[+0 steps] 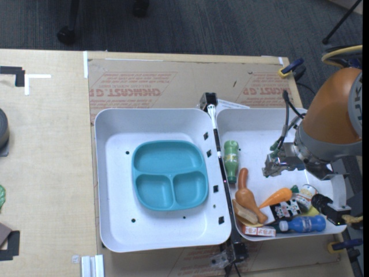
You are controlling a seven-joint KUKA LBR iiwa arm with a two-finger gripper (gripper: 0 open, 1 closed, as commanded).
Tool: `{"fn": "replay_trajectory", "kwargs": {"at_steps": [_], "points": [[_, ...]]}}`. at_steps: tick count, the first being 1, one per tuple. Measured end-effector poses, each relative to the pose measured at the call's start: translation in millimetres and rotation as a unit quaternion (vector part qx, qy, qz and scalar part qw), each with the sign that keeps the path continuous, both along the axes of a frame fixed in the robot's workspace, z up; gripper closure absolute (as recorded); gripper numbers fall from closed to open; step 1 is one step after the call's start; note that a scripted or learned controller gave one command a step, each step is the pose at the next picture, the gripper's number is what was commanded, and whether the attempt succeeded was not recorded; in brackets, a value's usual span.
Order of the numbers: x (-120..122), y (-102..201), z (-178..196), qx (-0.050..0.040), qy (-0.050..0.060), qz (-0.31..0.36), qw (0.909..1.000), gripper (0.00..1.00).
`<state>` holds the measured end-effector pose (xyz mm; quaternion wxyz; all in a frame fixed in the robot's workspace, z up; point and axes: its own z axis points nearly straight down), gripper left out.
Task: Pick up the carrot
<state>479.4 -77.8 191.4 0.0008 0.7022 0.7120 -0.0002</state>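
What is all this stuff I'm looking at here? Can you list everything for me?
bins: two, white, side by side on the bench
divided plate: one, teal, in the left bin
green bottle: one, green, at the right bin's left wall
carrot: one, orange with green top, lying in the right bin
drumstick: one, brown, left of the carrot
bread slice: one, tan, below the drumstick
blue bottle: one, blue with white cap, near the right bin's front edge
small packets: a few, dark and red-white, too small to identify
cardboard: one sheet, brown, under the bins
arm: one, grey and orange, from the right
gripper: one, dark, over the right bin above the carrot
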Motion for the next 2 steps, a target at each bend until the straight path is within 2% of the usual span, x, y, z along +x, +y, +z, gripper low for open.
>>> {"fn": "replay_trajectory", "kwargs": {"at_steps": [1, 2], "points": [[0.0, -0.1, 0.0, -0.0002, 0.0, 0.001, 1.0, 0.0], [-1.2, -55.6, -53.0, 0.0002, 0.001, 0.111, 0.9938, 0.0]]}}
